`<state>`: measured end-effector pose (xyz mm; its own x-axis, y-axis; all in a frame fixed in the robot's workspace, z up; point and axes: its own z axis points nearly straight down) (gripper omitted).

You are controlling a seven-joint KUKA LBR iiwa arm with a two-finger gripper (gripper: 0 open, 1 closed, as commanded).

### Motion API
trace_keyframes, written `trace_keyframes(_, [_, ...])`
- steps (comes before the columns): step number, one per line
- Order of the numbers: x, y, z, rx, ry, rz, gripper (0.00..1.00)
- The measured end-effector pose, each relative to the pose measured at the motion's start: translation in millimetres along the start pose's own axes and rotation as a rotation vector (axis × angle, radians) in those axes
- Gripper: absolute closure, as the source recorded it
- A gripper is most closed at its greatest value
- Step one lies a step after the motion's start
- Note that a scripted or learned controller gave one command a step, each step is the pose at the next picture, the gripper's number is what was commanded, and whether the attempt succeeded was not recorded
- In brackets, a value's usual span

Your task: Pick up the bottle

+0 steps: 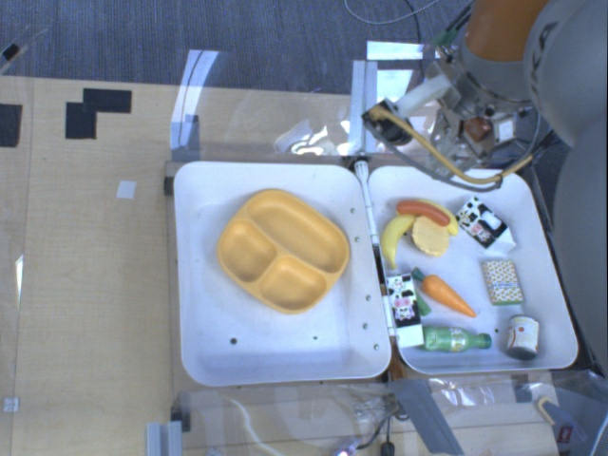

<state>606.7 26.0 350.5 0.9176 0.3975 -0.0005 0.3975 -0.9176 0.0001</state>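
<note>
Lying on its side near the front edge of the right shallow white bin (546, 255), the small green plastic bottle (454, 339) points its cap toward the right, just beside a little round grey tin (522, 336). Beyond it in the same bin sit an orange toy carrot (446, 294), a black-and-white patterned carton (404, 300) against the divider, a yellow toy banana (394, 237), a red toy sausage (424, 211) touching a round yellow piece (430, 237), another black-and-white carton (482, 222) and a tan patterned block (501, 281). The left white bin (204, 340) carries a yellow three-compartment plastic tray (281, 249). The grey arm with its orange band (508, 12) hangs over the far right corner of the bench, well apart from the bottle; its gripper (456, 122) is a tangle of cables and fittings there, and I cannot tell how the jaws stand.
</note>
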Motion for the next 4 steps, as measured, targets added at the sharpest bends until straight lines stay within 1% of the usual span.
trace_keyframes(1, [29, -79, -82, -0.002, 0.002, 0.163, 1.0])
trace_keyframes(2, [90, -188, -82, -0.003, 0.001, 0.196, 1.0])
trace_keyframes(3, [93, -188, -91, -0.007, 0.001, 0.194, 1.0])
trace_keyframes(4, [73, -196, -82, -0.004, -0.002, 0.206, 1.0])
